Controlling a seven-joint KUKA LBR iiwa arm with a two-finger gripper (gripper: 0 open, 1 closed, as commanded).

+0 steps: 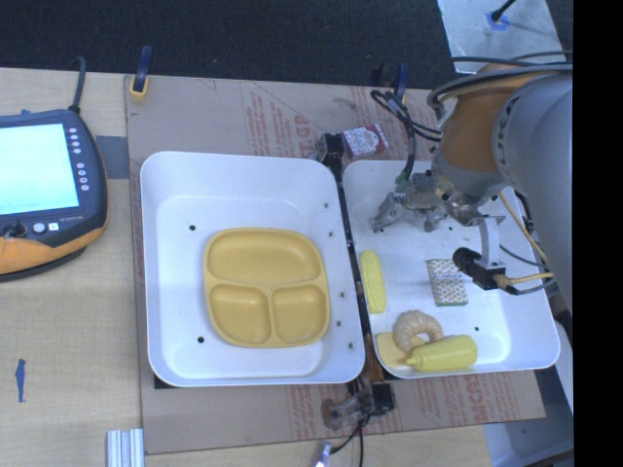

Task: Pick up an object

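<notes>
Camera view has the right bin crowded along its lower edge: corn cob by the left wall, a pastry-looking thing and yellow bottle lower down, a small patterned packet mid-bin. Open floor sits at its upper left. The left bin carries a yellow divided tray (plenty of rim space around it). The arm leans in from upper right, end effector low over the bin's top; can't tell its state. Writing unreadable.
</notes>
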